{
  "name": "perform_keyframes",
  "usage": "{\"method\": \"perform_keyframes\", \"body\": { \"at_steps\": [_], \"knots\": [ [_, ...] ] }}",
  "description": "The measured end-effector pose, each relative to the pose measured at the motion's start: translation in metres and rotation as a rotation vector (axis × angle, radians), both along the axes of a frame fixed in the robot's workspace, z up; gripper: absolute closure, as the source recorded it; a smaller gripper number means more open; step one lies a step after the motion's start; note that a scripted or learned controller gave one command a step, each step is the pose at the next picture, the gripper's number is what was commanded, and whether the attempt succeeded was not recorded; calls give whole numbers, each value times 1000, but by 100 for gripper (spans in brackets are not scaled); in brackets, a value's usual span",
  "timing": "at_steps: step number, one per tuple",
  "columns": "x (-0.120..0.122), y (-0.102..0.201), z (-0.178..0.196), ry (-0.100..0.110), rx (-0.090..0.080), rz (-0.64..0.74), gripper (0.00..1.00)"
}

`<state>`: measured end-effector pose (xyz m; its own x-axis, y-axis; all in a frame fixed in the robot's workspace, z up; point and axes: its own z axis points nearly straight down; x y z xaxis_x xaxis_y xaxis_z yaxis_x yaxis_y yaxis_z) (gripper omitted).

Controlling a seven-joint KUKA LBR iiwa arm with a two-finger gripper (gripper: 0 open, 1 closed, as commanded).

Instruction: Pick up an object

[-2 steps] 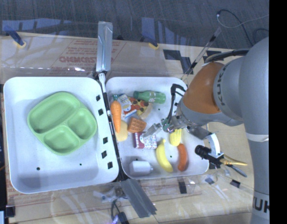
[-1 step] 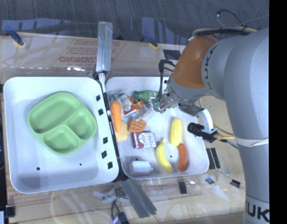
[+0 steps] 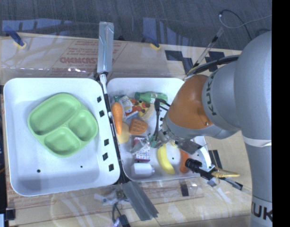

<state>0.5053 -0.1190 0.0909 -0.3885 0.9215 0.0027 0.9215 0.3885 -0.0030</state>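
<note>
The arm point(image 3: 216, 103) reaches in from the right and bends down over the right bin point(image 3: 117, 86), its orange band hanging above the middle of the pile of toy food. The gripper point(image 3: 157, 138) sits low in that bin, at the dark tip under the orange band, but the wrist hides too much of it, so whether it is apart, together or clamped on anything cannot be told. Taking the banana point(image 3: 165, 160) as the landmark, the gripper stands just above and slightly left of the banana's upper end, close to touching it. The banana's long axis runs almost straight from the far side of the bin toward the near wall, with a slight curve. A small white box point(image 3: 141, 169) lies just left of the banana's lower half, and an orange-red piece point(image 3: 184, 163) lies just to its right. A carrot point(image 3: 117, 117) lies farther left of the banana, along the bin's left wall, its length also running far to near. The green plate point(image 3: 62, 123) rests in the left bin point(image 3: 22, 178), well apart from the banana. The banana looks like the nearest candidate, and a grasp across its width seems the likeliest fit.
</note>
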Motion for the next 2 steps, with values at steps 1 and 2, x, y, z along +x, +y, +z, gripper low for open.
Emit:
{"method": "perform_keyframes", "body": {
  "at_steps": [1, 2],
  "knots": [
    [0, 0, 9, 1, 0, 4, 100],
    [38, 55, 101, -2, -2, -258, 100]
  ]
}}
